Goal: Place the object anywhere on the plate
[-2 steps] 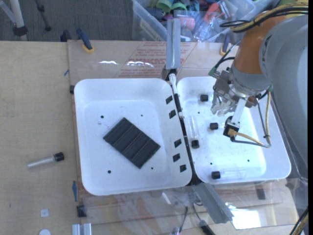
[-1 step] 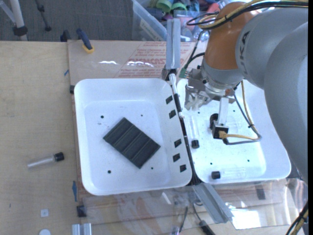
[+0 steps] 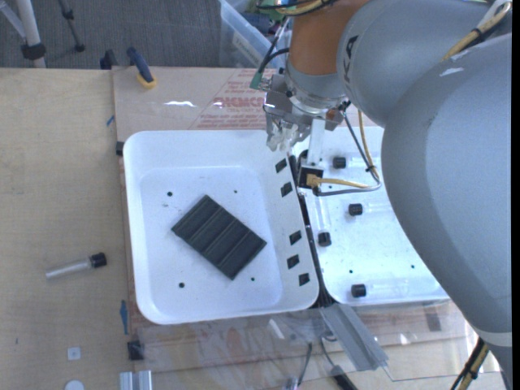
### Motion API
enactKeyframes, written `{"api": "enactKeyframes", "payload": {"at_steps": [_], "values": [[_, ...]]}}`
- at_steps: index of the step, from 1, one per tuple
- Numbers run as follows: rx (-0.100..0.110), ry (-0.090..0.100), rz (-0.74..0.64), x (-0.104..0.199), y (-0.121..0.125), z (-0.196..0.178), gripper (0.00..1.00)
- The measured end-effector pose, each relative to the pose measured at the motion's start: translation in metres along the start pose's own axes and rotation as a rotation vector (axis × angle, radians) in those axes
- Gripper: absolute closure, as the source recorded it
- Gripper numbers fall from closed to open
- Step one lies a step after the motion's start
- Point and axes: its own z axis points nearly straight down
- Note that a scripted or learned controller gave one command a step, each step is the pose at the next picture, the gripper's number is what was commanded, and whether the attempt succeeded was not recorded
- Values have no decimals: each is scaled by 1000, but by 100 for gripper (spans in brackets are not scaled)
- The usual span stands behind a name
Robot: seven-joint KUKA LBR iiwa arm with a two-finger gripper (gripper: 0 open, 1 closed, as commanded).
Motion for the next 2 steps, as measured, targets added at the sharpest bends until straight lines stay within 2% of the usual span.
{"api": "enactKeyframes", "payload": {"at_steps": [1, 2], "values": [[-4, 1, -398, 36, -20, -33, 100], [0, 2, -1242, 60, -83, -22, 100]]}}
